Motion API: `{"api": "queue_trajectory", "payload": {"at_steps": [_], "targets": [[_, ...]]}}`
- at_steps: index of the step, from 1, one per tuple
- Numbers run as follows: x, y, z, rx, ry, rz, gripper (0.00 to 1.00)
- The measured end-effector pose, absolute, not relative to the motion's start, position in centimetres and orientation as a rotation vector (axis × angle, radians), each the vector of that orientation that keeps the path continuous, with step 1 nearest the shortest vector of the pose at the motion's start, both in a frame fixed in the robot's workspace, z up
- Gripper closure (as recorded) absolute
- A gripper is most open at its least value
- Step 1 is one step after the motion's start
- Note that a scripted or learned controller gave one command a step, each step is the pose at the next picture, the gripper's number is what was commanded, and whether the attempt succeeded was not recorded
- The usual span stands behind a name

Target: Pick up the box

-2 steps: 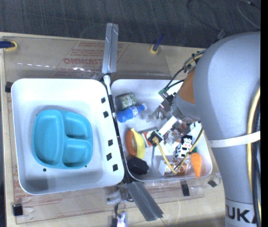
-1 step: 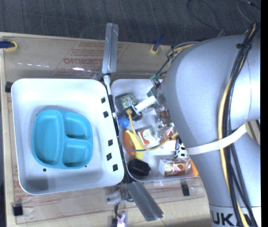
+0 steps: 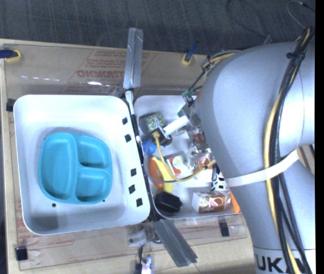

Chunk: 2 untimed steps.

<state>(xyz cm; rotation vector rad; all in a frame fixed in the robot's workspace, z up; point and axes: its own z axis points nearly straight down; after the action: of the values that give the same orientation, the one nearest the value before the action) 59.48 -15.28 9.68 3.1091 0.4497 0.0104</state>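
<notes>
Grey arm (image 3: 253, 141) covers the right bin (image 3: 150, 104); the pincer (image 3: 193, 131) is over clutter, its state I cannot tell. The box (image 3: 212, 202) lies near the bin's front edge.

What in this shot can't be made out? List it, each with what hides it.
- Right bin: its right half is covered by the grey arm.
- Tool: the camera view gives no clear sight of its tip among the clutter, so its state is unreadable.
- Box: its right end runs under the arm; label too small to read.
- Small green-printed item: too blurred to identify.
</notes>
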Motion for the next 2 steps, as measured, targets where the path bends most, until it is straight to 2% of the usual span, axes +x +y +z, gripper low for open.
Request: {"api": "queue_trajectory", "payload": {"at_steps": [1,2], "targets": [[59.4,-15.0,10.5,3.111,0.469,-0.003,1.0],[54.9,-9.9,19.5,3.088,0.606,-0.006,1.0]]}}
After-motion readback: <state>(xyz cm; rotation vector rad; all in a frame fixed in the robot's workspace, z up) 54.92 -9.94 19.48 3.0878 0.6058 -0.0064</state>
